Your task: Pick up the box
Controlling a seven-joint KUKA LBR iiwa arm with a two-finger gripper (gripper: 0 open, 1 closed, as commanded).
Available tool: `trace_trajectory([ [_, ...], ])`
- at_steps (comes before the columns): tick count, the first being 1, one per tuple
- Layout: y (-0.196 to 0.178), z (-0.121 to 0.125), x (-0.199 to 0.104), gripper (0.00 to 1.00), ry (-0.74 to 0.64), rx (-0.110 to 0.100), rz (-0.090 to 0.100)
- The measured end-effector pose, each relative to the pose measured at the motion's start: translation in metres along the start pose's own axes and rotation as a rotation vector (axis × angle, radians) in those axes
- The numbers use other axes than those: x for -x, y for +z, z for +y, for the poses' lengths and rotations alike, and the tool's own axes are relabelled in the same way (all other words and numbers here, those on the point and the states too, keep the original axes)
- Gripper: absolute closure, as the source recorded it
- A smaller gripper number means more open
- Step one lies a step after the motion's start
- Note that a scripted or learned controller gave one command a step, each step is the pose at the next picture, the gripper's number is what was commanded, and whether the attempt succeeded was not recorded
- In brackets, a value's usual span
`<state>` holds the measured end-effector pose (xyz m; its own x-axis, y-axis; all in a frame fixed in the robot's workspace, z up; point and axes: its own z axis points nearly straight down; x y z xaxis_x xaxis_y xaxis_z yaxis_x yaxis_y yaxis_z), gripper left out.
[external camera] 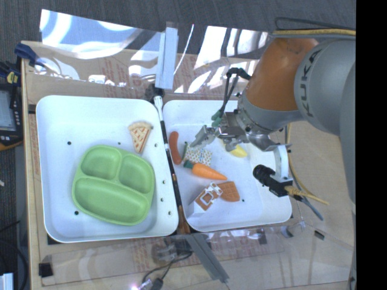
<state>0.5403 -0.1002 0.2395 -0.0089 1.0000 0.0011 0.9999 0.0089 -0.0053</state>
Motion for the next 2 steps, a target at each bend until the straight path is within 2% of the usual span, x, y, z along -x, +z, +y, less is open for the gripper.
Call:
trace_trajectory([
  [1, 0.086, 0.022, 0.043, 0.0, -0.104, 0.0, -0.001],
  [2, 0.142, 0.046, 0.052, 0.0, -0.148, 0.011, -0.004],
])
